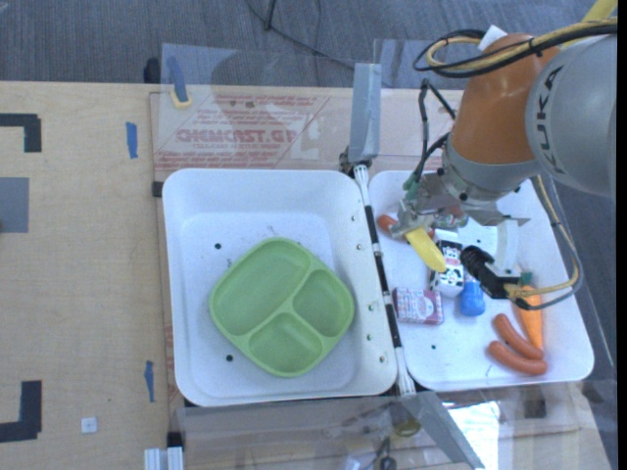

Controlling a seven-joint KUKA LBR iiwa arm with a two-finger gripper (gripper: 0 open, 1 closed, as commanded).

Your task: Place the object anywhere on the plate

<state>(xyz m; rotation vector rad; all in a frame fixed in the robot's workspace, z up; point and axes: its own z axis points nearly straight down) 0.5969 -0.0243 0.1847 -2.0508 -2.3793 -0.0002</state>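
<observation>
Plate: a green plate (282,306) with three compartments is seen lying in the left bin (196,213).
Arm: the wrist is seen over the far part of the right bin (568,351).
Gripper: the gripper (431,209) is lowered just above a yellow banana (426,249); whether anything is clamped cannot be told, as the wrist hides it.
Banana: it lies in the right bin, well apart from the plate.
Other items: a pink packet (419,306), a blue object (471,299), possibly a toy, and two sausages (516,346) are seen nearer, with a black-and-white item (450,280) between.
</observation>
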